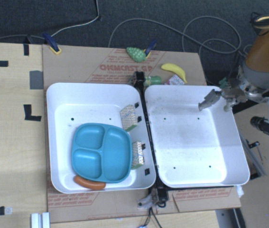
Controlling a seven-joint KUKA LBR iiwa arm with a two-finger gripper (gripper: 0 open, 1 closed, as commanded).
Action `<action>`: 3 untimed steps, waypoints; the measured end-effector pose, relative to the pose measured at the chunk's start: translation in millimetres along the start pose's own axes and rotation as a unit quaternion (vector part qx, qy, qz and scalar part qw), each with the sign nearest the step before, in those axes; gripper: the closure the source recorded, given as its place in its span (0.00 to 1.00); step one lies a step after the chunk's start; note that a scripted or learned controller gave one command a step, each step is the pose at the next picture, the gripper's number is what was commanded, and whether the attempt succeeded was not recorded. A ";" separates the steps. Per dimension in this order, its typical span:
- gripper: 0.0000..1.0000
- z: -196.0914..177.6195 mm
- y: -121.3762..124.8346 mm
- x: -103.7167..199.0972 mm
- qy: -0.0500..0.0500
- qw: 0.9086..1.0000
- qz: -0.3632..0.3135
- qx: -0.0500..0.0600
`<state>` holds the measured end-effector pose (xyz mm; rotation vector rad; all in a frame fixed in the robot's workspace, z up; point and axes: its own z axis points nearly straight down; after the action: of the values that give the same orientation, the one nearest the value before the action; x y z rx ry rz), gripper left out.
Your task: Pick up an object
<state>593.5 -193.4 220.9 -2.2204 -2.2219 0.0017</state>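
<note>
In the left bin (58,99) lies a blue divided plate (101,152). An orange sausage (89,183) rests at the plate's near edge. Two small speckled blocks, one (128,116) above the other (137,154), sit along the bin's right wall. My gripper (217,102) hovers over the far right corner of the right bin (191,141), well away from all of these. Its fingers (208,101) are spread open with nothing between them.
Behind the bins on the cardboard lie a green toy (136,54), a yellow banana (173,71) and a small packet (175,80). Cables run across the dark floor at the back. The arm's orange band (262,51) stands at the right edge.
</note>
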 end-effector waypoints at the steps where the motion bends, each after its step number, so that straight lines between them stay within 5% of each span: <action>1: 0.00 44.6 34.2 78.6 0.001 1.000 -0.001 0.001; 2: 0.00 98.3 -44.3 79.5 0.001 1.000 0.000 0.001; 3: 0.00 74.6 42.6 51.1 0.000 1.000 0.000 -0.001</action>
<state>636.0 -142.3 146.3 -2.2206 -2.2238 0.0015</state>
